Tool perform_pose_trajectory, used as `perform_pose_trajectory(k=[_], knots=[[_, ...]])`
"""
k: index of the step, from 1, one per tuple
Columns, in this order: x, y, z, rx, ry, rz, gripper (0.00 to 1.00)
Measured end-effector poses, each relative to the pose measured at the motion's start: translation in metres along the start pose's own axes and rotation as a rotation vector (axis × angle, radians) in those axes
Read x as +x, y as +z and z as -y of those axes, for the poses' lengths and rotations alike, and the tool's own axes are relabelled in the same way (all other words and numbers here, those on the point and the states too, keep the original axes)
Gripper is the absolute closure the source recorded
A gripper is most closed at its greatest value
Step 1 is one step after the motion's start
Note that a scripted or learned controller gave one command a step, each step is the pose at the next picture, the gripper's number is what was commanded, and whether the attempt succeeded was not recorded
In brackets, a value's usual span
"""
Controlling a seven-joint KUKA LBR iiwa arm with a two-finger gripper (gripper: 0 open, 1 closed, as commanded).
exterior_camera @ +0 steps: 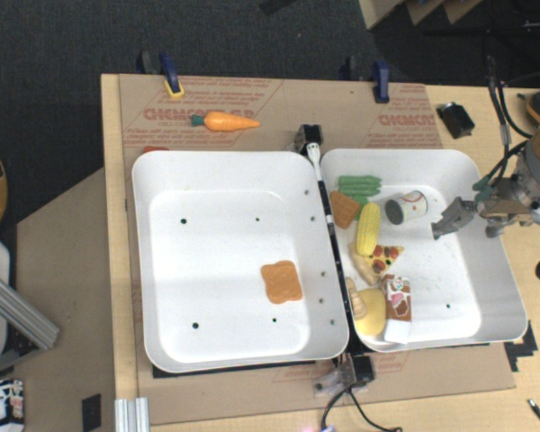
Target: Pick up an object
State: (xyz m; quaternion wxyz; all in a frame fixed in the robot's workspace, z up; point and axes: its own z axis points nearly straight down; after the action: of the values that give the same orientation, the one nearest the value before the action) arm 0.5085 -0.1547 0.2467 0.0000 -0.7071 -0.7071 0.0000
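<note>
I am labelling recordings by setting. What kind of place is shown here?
Probably a robotics lab test bench: two white bins sit on a cardboard sheet held by blue clamps, toy food like a corn cob fills one, and cables trail nearby.

Two bins stand side by side on the bench point(117, 241). In the left bin point(153, 268), a toast piece point(281, 282) lies toward 5 o'clock from its centre. In the right bin point(486, 304), the things crowd the 9 o'clock wall: beans point(358, 185) at 11 o'clock, below them a corn cob point(368, 228), a cup point(406, 207) at its 2 o'clock, a carton point(397, 298) near 7 o'clock. A carrot point(225, 122) lies on the bench behind the left bin, at 12 o'clock.
</note>
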Motion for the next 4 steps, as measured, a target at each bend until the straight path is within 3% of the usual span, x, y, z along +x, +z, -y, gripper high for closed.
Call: perform_pose_trajectory(k=[1,2,3,4], knots=[[0.056,0.078,-0.05,0.006,-0.007,-0.004,0.0],[0.061,0.147,-0.115,0.0,0.001,0.0,0.0],[0.06,0.163,-0.093,0.004,0.001,-0.001,0.0],[0.06,0.151,-0.094,-0.001,0.001,0.0,1.0]])
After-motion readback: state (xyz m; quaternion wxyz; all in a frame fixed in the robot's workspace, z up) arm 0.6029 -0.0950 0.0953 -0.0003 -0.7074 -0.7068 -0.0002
